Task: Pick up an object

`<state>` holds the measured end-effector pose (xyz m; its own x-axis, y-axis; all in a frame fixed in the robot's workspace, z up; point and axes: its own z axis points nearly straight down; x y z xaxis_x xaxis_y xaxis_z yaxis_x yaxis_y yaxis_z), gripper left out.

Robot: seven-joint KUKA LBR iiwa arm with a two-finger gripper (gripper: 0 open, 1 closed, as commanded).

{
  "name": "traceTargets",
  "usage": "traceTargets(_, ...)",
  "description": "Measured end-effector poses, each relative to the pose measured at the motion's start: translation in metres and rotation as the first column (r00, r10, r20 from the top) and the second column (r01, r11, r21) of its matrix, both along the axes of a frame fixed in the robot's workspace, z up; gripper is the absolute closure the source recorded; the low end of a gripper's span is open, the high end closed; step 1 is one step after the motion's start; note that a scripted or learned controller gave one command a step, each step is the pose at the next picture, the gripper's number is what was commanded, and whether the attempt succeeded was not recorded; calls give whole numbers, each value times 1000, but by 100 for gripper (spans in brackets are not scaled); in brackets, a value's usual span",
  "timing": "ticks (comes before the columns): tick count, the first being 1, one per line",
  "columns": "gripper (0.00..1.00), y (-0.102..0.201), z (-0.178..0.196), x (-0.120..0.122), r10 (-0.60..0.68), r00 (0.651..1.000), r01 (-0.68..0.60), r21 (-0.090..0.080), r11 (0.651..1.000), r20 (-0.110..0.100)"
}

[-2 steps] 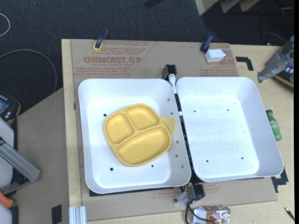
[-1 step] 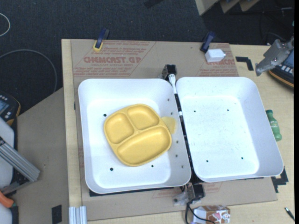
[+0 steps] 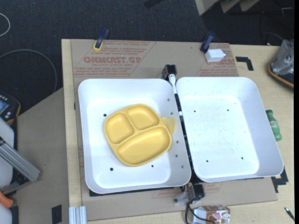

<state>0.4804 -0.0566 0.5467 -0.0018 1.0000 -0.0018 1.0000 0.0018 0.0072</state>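
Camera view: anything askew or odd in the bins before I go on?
The yellow divided plate lies rotated in the left bin, not squared to its walls. A smaller yellow piece pokes out from under its right edge. No spill or damage visible.

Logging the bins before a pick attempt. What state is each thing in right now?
Yellow divided plate: lying flat, right side up, in the left bin, ungripped.
Left bin: holds the plate.
Right bin: dotted with fine specks.
Gripper: at the view's right edge, beyond both bins; fingers not discernible.
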Motion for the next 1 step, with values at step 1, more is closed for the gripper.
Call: traceTargets(1,100,6,-111,-2,-3,1000,3,2,1000,-19)
